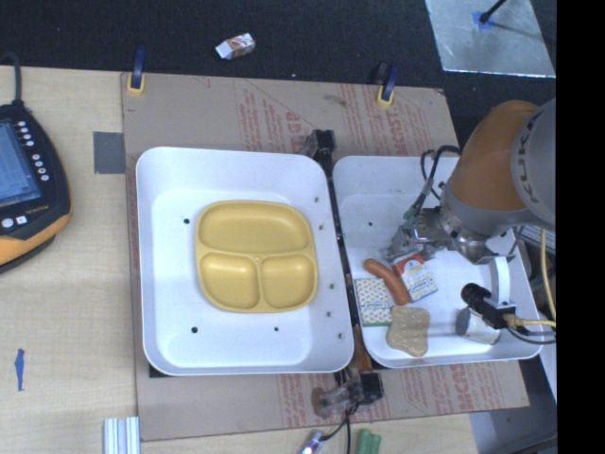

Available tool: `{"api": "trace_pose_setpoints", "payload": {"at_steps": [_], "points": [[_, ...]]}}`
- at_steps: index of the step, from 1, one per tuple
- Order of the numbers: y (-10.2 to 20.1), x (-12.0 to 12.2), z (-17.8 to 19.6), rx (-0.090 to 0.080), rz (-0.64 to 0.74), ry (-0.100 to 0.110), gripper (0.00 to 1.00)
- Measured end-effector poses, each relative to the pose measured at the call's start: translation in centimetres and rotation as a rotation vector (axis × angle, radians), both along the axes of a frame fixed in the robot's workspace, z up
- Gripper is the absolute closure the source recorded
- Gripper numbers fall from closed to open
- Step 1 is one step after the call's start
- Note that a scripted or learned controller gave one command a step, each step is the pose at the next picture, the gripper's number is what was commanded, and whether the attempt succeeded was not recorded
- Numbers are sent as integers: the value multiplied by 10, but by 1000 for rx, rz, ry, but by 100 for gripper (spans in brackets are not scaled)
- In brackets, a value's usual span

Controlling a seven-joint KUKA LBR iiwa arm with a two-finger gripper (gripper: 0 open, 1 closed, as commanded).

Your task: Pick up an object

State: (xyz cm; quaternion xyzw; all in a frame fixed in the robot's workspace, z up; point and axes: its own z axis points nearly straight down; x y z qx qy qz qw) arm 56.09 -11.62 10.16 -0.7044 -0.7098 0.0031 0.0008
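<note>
In the right bin [378, 183] lie a sausage [387, 280], a small white and red packet [418, 280], a green and white packet [372, 302] and a tan slice of bread [408, 330]. My gripper [406, 245] hangs low over the middle of this bin, just above and to the right of the sausage's upper end. Its metal fingers point down and to the left. Nothing shows between them. The grey arm with its orange band [492, 164] reaches in from the right and covers the bin's right part.
The left bin [170, 183] holds a yellow divided plate [255, 254]. A black and orange pendant [28, 192] lies at the bench's left edge. Two clamps [386, 83] pin the brown board at the back. A crumpled wrapper [235, 46] lies on the dark floor beyond.
</note>
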Motion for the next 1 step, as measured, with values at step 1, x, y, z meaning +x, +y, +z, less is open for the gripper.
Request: {"api": "trace_pose_setpoints", "payload": {"at_steps": [1], "points": [[61, -61, 90, 3, 0, -2, 100]]}}
